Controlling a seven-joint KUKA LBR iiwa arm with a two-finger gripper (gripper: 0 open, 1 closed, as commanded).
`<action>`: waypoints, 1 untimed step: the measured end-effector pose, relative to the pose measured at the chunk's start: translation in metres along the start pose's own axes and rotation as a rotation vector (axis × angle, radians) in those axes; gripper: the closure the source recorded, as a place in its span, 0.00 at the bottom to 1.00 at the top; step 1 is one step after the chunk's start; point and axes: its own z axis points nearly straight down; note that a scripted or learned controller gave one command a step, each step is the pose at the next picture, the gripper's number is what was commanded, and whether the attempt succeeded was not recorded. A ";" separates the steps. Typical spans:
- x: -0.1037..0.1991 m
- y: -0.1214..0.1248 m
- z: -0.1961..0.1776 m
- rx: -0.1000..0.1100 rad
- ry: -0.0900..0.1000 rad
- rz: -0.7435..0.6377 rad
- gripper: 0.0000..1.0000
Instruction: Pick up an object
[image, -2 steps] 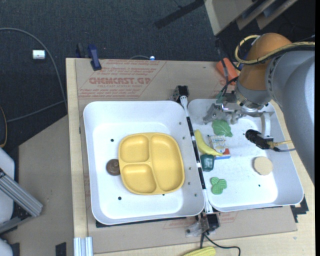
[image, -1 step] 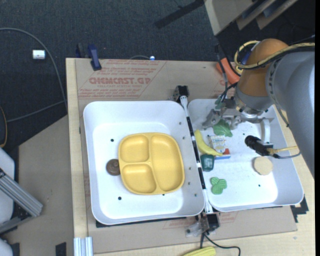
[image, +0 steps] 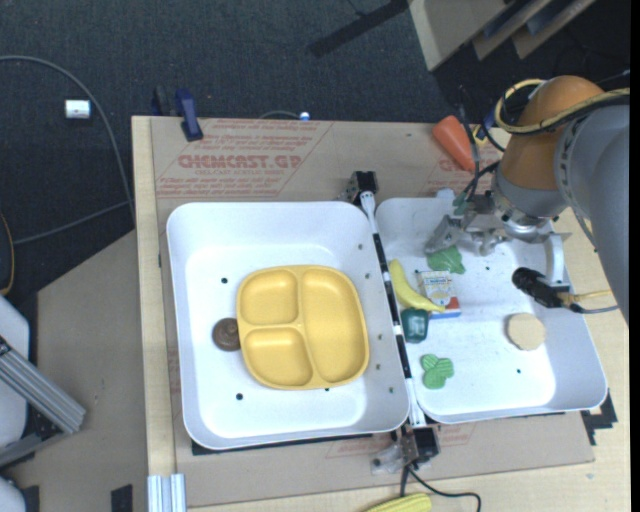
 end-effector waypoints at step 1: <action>0.000 0.001 -0.011 -0.004 -0.001 0.000 1.00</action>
